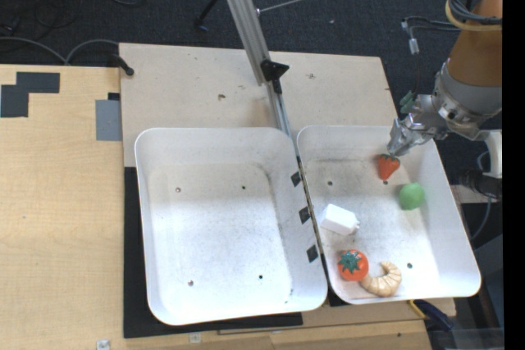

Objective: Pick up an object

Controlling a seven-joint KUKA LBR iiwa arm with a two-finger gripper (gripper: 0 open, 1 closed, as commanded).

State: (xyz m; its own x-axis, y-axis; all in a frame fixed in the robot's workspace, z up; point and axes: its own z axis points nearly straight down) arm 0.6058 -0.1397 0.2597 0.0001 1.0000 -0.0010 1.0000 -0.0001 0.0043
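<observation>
My gripper (396, 150) reaches into the right bin (459, 246) from the upper right, its fingers pointing down and to the left. A small red strawberry-like object (388, 167) sits right at the fingertips, which are drawn together on its top. Just below and to the right, a green ball (412, 195) lies on the bin floor. A white block (339, 219) rests near the bin's left wall. At the front of the bin a red tomato with a green top (353, 265) lies beside a tan croissant-shaped piece (383, 279).
The left bin (141, 145) stands beside the right one, sharing a divider with black clips (303, 214). A slanted aluminium post (246, 20) rises behind the bins. Light wooden boards lie at the left.
</observation>
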